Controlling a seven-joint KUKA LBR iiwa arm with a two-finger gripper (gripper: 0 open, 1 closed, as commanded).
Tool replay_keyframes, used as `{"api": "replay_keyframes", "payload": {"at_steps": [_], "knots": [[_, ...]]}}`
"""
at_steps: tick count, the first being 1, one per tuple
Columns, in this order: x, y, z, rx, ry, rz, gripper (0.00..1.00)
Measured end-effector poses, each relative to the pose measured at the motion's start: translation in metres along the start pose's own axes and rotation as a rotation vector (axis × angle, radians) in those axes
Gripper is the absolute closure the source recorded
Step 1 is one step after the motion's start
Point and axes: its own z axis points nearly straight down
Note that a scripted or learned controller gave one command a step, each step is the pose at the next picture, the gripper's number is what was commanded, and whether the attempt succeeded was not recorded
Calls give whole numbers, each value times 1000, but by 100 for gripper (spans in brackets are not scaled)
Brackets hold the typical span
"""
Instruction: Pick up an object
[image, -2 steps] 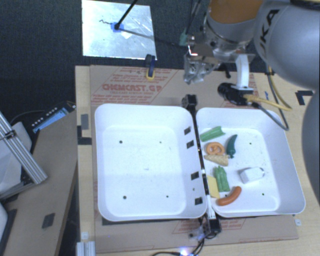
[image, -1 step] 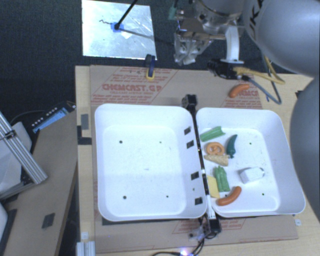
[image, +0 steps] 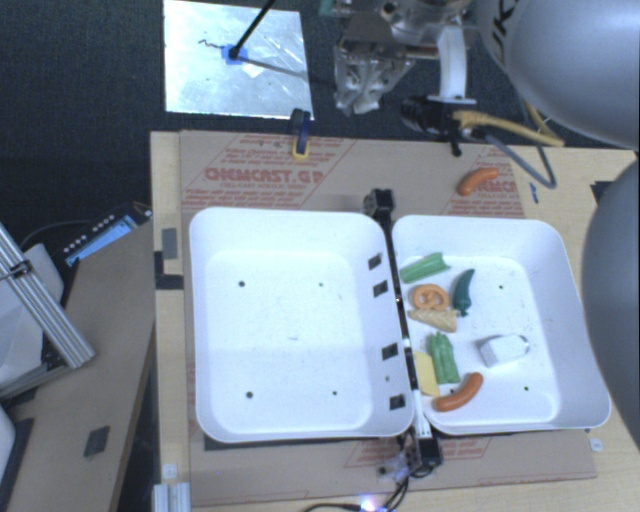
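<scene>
The gripper (image: 368, 85) hangs high at the top of the camera view, above and well clear of the right bin (image: 560, 260). Whether its jaws are open or closed cannot be told, as the metal parts there are blurred and crowded together; nothing can be seen held in it.

All the pickable things but one lie in the right bin, gathered toward its left wall. A light green pepper (image: 424, 267) sits nearest the bin's top left corner. Just below it lies an orange pretzel (image: 431, 296), with a dark green pepper (image: 463, 289) just to its right. Under the pretzel, touching it, is a pale yellow wedge (image: 433, 319). Lower in the bin a green pod (image: 443, 357) stands lengthwise, beside a yellow block (image: 426, 375) that rests against the bin's left wall. A white and grey block (image: 502, 349) lies toward the middle of the bin, and an orange sausage (image: 458, 392) lies at the bin's lower left.

A second sausage (image: 479, 181) rests on the cardboard sheet (image: 260, 172) above the right bin, outside it. The left bin (image: 215, 235) adjoins the right bin's left wall
</scene>
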Motion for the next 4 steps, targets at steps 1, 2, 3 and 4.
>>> {"api": "replay_keyframes", "payload": {"at_steps": [1, 2, 3, 4], "knots": [[30, 0, -25, 1, 0, 0, 100], [59, 0, -55, 0, 1, 0, 100], [69, 1, -75, 1, 0, 1, 100], [70, 0, -74, 4, -1, 0, 100]]}}
